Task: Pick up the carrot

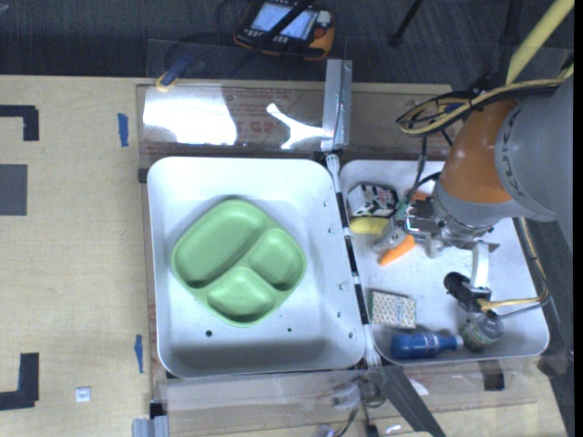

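Carrot (397, 254), a short orange piece, lies tilted on the floor of the right bin (437, 285), in its upper left part, near the wall that this bin shares with its neighbour. The gripper (404, 236) hangs directly over the carrot's upper end, so close that from this slanted view it cannot be told whether the two touch, nor whether the gripper is spread apart or closed; the carrot is not clearly seen clamped in it. The grey arm (537, 153) with its orange band (474, 167) reaches in over the right bin's upper right corner. Just beside the carrot, up and to the left, lies a yellow object (367, 227), and above that, near the bin's top edge, a small black-and-white item (372, 196) too cluttered to identify. Below the carrot, well apart from it, a pale patterned card (393, 309) lies flat, and near the bottom wall a blue bottle (424, 342) rests on its side. The left bin (182, 189) holds a green divided plate (239, 260) with three compartments, set at an angle in the middle. Both bins stand on a pale wooden bench (73, 244), with a clear plastic sheet (228, 116) behind the left bin catching glare.
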Tool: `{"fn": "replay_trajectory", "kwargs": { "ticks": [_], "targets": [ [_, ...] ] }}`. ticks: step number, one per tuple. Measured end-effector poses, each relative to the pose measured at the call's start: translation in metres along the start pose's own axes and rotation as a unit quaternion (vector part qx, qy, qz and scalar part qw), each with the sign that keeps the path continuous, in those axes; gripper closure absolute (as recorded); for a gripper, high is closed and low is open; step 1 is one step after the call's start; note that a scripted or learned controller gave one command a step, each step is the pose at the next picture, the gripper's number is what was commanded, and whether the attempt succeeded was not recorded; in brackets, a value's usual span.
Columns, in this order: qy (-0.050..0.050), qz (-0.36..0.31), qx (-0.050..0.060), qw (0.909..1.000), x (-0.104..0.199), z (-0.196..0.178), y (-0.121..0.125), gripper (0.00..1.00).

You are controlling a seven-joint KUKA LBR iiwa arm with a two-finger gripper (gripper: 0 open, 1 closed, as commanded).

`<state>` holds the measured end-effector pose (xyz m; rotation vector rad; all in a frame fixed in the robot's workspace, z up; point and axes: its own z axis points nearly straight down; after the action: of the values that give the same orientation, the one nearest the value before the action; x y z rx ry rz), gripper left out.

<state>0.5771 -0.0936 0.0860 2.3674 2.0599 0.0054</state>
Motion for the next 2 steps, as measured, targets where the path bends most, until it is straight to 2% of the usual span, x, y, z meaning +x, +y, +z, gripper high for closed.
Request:
{"fn": "replay_trajectory", "kwargs": {
  "ticks": [1,2],
  "targets": [
    [0.000,0.001,-0.001,1.0000,-0.001,-0.009,0.001,1.00],
    [0.001,-0.052,0.005,0.9986,0.000,-0.010,-0.021,1.00]
  ]
}}
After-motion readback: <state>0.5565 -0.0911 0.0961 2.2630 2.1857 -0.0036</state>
